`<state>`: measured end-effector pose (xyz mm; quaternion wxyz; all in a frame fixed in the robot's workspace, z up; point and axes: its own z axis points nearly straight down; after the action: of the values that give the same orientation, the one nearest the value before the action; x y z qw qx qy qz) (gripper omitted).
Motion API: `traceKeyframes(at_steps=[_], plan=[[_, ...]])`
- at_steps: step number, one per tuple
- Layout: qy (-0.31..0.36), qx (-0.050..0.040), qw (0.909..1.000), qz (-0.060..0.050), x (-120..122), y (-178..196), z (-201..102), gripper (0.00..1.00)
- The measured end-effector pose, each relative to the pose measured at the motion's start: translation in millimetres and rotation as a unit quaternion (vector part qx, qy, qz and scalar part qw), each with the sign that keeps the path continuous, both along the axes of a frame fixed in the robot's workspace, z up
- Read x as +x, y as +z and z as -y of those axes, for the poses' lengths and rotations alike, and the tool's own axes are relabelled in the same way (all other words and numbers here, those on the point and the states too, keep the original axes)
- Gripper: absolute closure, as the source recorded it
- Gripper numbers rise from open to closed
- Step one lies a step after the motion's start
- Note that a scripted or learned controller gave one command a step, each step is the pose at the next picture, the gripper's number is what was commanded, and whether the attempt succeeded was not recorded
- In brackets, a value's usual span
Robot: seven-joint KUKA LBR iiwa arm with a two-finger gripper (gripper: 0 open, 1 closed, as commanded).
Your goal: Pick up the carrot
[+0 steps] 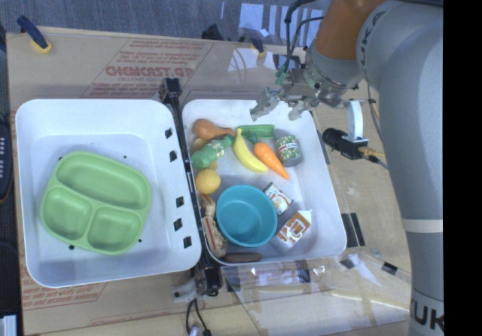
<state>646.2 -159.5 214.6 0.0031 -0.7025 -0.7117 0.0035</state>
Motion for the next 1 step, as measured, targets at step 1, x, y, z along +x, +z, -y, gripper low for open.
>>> traceKeyframes(at_steps=[1], plan=[[0.003,-0.0007,1.0,-0.004,7.8,-124.5,18.0,0.0]])
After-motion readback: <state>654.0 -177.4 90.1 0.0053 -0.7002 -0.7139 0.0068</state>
